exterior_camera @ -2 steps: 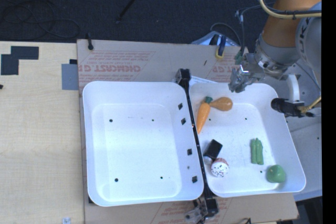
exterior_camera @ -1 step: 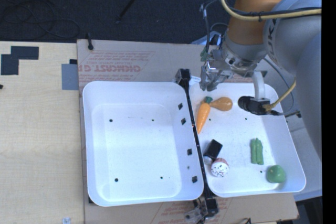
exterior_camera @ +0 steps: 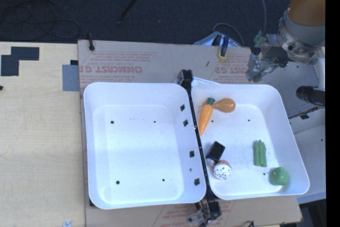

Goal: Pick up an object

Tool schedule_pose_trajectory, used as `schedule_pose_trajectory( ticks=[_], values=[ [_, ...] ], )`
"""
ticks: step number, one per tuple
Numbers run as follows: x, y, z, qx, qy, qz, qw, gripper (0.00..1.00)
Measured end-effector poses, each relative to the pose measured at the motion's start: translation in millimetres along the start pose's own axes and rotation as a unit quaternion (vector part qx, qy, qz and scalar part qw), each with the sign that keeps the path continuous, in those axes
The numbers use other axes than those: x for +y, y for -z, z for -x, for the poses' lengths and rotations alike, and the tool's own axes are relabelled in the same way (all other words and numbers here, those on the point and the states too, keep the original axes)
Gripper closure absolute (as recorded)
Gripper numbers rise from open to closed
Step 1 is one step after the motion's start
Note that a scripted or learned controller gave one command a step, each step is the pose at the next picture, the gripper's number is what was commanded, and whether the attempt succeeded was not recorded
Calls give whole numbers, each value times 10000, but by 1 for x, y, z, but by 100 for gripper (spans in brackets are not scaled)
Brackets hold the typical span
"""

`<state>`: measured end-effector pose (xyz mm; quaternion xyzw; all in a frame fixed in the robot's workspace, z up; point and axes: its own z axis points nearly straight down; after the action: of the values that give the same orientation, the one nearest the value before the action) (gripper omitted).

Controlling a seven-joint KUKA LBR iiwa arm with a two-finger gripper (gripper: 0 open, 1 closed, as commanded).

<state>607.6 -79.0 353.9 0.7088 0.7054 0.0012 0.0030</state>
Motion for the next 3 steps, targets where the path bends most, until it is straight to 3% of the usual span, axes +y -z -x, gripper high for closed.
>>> schedule_pose_trajectory(
  ticks=[1,2,3],
  values=[
    [1,-7,-4,9,25,-42,10000,0],
    [-27,144,27,-3,15,35,10000,0],
    [-25,144,24,7,52,-51,10000,100]
  ],
)
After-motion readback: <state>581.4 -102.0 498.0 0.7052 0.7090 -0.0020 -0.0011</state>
